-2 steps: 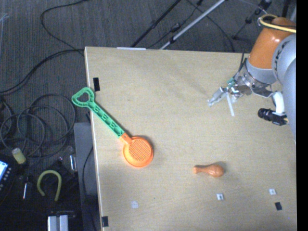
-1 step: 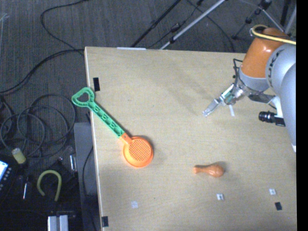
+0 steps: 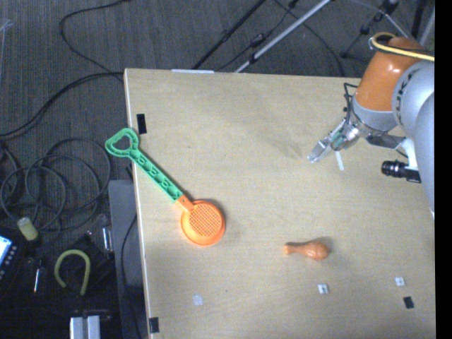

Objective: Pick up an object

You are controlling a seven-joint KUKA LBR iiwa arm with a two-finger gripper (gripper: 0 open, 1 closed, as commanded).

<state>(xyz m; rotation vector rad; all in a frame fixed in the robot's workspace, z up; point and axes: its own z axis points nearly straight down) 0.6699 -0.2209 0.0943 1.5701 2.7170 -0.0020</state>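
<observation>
On the tan bench top (image 3: 247, 119) lies a toy sieve (image 3: 202, 222) with an orange round head and a long green handle (image 3: 145, 164) that runs up-left and overhangs the bench's left edge. Right of it, nearer the front, rests a small orange drumstick-shaped piece (image 3: 308, 249). My gripper (image 3: 328, 157) hangs at the right side of the bench, well above and behind the orange piece. Its fingers (image 3: 317, 152) are spread open with nothing between them, pointing down-left. The orange band of the arm (image 3: 385, 76) is above it.
Small square markers (image 3: 323, 288) dot the front right of the bench, and black tape (image 3: 142, 123) sits at its left edge. Beyond that edge, cables and a green loop (image 3: 72, 267) lie on the dark floor. Tripod legs (image 3: 304, 16) cross behind the bench.
</observation>
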